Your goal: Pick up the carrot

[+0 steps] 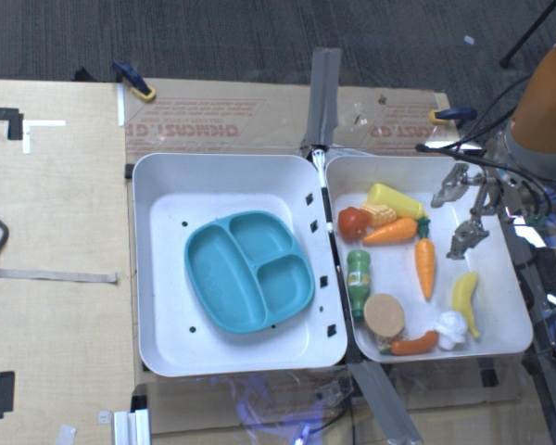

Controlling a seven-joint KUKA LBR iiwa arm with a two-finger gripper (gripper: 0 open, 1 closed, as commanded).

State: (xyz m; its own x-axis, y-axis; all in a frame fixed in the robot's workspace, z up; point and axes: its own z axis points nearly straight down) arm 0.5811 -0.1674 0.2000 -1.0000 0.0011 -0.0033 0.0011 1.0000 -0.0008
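Camera view: spread metal jaws hang beside the smooth tapered carrot.

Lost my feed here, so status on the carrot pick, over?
Claw open, hovering above right bin, holding nothing. Orange carrot with green top lying in right white bin, untouched. Yellow banana close beside it; path from above clear.
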